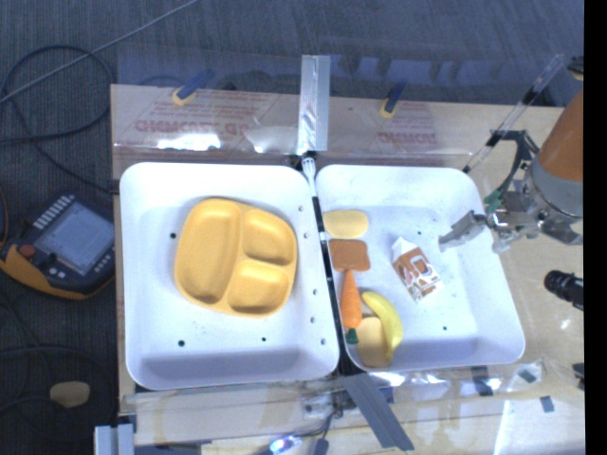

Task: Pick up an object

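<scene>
My tool [467, 227] hangs over the right edge of the right bin [446, 183], its grey fingers reaching in toward the bin's middle; whether they stand apart or together I cannot tell. Nothing sits between them. Just beyond the tool's tip, lower and further into the bin, lies a small white and orange carton [415, 269], tilted on the bin floor. Well past it, along the bin's far wall from my tool, a pale yellow oval piece [345, 223] lies above a brown square piece [349, 254], with a carrot [350, 300] below that and a banana [381, 322] curling beside the carrot over a yellow fruit [372, 347]. On the far side of that wall, the left bin [152, 349] holds a yellow divided tray [236, 256]. Both bins rest on my table [531, 282].
</scene>
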You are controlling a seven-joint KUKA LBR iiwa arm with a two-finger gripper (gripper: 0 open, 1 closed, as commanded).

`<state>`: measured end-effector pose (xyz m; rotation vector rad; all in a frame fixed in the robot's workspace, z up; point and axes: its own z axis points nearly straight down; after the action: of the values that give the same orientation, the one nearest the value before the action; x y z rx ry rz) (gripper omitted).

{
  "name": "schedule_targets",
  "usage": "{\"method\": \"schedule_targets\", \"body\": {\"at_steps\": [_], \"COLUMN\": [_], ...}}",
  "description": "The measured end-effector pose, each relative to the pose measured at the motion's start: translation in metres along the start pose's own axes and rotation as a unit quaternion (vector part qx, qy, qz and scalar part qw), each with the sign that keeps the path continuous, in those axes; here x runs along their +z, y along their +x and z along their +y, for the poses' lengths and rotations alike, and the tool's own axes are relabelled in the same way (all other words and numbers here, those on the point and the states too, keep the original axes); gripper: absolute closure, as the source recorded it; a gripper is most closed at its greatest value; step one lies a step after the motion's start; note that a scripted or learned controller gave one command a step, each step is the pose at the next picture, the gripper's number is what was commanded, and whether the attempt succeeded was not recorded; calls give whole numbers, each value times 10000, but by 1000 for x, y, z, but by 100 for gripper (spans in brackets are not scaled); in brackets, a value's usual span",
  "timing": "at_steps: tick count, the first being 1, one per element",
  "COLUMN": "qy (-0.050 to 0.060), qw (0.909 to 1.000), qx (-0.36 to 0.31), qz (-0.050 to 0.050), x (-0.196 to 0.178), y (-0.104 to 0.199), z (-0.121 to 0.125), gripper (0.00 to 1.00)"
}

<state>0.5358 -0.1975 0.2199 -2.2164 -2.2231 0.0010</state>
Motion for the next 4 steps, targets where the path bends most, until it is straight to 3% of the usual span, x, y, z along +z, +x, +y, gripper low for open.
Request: {"method": "schedule_targets", "body": {"at_steps": [1, 2, 3, 4], "qy": [-187, -259, -239, -88], "qw": [9991, 9989, 9988, 9990], "qx": [383, 386, 436, 445], "qz": [-43, -78, -28, -22], "x": [101, 109, 112, 120], "y": [6, 15, 26, 27], "z": [2, 4, -3, -12], "gripper": [0, 0, 0, 100]}}
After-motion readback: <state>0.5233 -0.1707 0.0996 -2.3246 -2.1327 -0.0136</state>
